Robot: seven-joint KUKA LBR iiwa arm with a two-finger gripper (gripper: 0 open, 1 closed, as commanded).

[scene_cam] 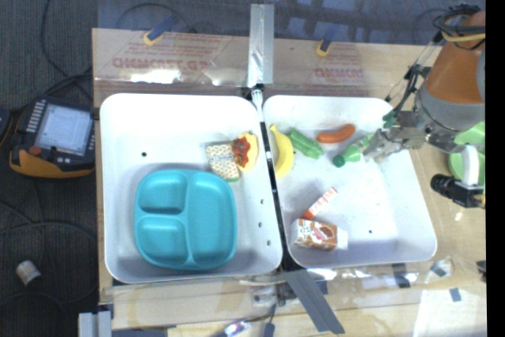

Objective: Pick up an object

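Hovering at the right bin's (410,193) upper right edge, the gripper (384,144) sits just beside the small green plastic bottle-shaped toy (349,153); can't tell how its fingers stand. Toy lies near the orange plastic sausage (336,133). Probably light, stiff, slick, so I'd grab across its middle.

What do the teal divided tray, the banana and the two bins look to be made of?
Teal divided tray: likely moulded plastic, smooth with a soft sheen and rounded compartments. Banana: probably plastic toy food, given its uniform yellow, faintly glossy skin; too small to be sure. Left bin and right bin: seemingly thin white plastic, smooth, with rounded corners and light glare.
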